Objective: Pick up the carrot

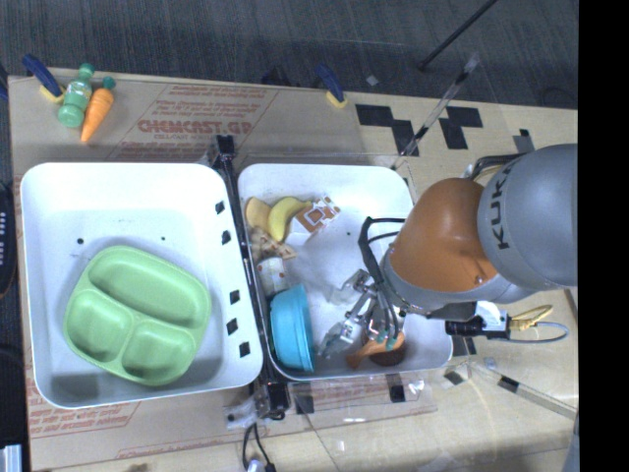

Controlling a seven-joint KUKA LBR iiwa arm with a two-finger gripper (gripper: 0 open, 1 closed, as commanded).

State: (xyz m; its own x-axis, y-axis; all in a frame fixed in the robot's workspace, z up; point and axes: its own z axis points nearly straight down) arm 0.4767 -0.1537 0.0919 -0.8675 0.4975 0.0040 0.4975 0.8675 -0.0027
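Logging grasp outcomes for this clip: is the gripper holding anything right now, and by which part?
It cannot be told. The gripper sits low in the right bin at an orange carrot-like item, but no clear hold shows.

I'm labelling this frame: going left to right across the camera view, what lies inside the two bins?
Green sectioned plastic plate → yellow toy banana → small brown-and-white box → orange toy carrot under the gripper.

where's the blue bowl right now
The blue bowl sits tilted on its edge in the right bin, against its left wall near the front corner, just left of the gripper and below the banana.
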